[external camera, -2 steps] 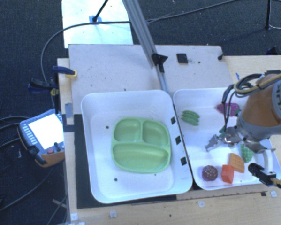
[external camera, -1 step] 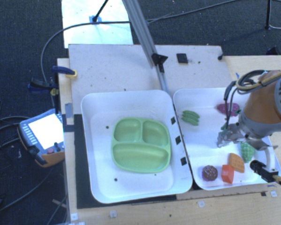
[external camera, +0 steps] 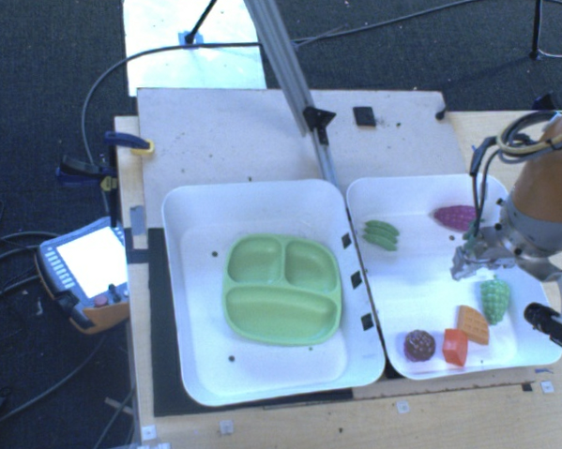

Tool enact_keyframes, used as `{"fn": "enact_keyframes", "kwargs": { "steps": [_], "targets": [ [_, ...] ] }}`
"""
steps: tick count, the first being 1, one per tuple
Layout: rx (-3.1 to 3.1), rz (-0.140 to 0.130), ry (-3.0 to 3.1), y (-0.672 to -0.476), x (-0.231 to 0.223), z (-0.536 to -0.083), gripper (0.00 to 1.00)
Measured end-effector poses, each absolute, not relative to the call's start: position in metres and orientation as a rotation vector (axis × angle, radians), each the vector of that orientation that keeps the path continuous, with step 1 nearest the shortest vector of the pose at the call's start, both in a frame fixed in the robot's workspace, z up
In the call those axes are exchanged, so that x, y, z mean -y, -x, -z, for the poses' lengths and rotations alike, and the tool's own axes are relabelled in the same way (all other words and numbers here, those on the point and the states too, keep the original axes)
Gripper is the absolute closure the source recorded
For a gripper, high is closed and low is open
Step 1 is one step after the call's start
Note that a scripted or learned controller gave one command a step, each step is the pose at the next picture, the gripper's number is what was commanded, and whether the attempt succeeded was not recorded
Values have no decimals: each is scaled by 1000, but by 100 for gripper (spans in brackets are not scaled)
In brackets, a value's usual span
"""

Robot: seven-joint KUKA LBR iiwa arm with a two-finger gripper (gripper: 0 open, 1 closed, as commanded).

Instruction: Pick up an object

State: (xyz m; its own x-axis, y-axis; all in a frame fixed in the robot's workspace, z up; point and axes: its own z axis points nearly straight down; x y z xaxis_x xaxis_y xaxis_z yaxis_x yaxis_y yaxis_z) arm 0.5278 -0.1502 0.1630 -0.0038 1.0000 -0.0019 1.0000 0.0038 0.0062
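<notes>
The right bin (external camera: 406, 287) holds several small toy foods. A green pea pod (external camera: 380, 233) lies at its back left and a purple piece (external camera: 456, 217) at the back. A green bumpy piece (external camera: 495, 300), an orange waffle-like piece (external camera: 472, 323), a red piece (external camera: 455, 348) and a dark round berry (external camera: 419, 345) lie near the front. My gripper (external camera: 471, 261) hangs low over the right bin, between the purple piece and the green bumpy piece, just up and left of the latter. I see nothing held in it.
The left bin (external camera: 194, 270) holds a green divided plate (external camera: 282, 287). A metal pole (external camera: 286, 59) slants across the back board. The arm's orange band (external camera: 547, 191) overhangs the right bin's right rim. A handheld pendant (external camera: 84, 273) lies left of the bench.
</notes>
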Motion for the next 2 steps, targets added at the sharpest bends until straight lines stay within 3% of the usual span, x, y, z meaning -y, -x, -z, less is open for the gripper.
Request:
{"fn": "enact_keyframes", "kwargs": {
  "steps": [1,2],
  "targets": [
    [-2223,-6,-2212,-521,148,-212,100],
    [-2222,-5,-2212,-526,156,-272,100]
  ]
}}
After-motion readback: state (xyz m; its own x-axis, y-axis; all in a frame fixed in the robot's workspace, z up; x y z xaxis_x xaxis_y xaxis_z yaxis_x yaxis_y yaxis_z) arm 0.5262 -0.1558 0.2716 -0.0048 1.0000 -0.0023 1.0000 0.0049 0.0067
